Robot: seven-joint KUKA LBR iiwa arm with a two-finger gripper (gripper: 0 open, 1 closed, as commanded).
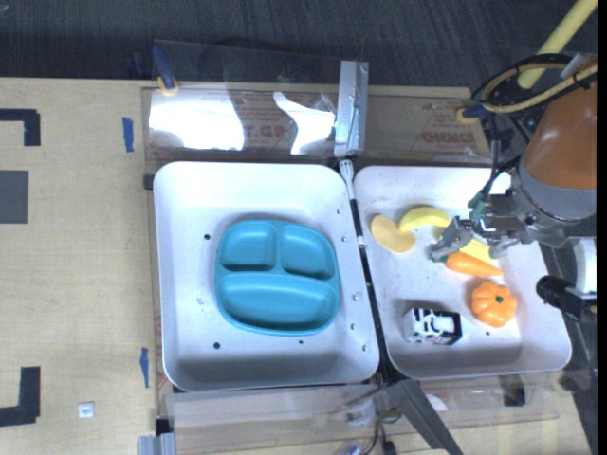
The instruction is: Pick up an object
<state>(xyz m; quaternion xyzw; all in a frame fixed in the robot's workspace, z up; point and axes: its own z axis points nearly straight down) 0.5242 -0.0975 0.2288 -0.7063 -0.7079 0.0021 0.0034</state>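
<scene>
The carrot [472, 264] lies in the right bin [541, 354], long axis running from 10 o'clock to 4 o'clock, just under the gripper [459, 238], which sits at its 11 o'clock end. How wide the gripper stands I cannot tell, and nothing is visibly held. A yellow banana [423, 219] lies at the gripper's 10 o'clock, a pale yellow piece [392, 234] at 9. The small pumpkin [492, 303] sits at the carrot's 5 o'clock, a black-and-white object [434, 324] at 7. The left bin [180, 254] holds 1 blue divided plate [278, 275].
</scene>
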